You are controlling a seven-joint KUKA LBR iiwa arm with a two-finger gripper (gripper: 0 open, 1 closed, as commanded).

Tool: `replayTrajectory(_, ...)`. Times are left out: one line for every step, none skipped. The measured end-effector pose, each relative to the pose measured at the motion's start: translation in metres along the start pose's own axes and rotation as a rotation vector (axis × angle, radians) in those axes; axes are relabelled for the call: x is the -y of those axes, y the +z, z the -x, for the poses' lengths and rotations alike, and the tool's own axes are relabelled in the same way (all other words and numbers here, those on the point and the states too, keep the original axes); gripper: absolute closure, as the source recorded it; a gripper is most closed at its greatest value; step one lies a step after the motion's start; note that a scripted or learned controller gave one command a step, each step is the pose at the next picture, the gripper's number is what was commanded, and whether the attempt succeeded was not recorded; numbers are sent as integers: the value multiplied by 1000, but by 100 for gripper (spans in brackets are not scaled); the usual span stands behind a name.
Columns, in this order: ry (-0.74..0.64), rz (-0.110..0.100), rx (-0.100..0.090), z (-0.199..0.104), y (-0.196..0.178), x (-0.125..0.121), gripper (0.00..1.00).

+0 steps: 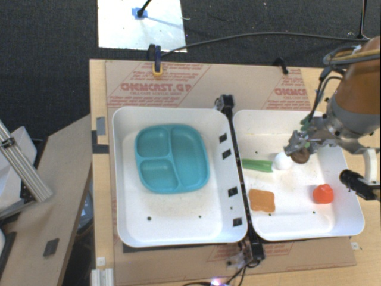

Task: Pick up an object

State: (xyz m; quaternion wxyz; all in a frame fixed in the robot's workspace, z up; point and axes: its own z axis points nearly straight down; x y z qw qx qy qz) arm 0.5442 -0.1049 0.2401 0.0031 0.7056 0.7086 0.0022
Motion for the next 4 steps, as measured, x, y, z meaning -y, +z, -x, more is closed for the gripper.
replayTrajectory(-5,-5,-3,-50,7,-3,100)
replayTrajectory(-6,-5,-4,-106,0,1,100)
replayTrajectory(-6,-7,-4,-166,7,5,100)
replayTrajectory(-6,-7,-4,-212,4,19,100)
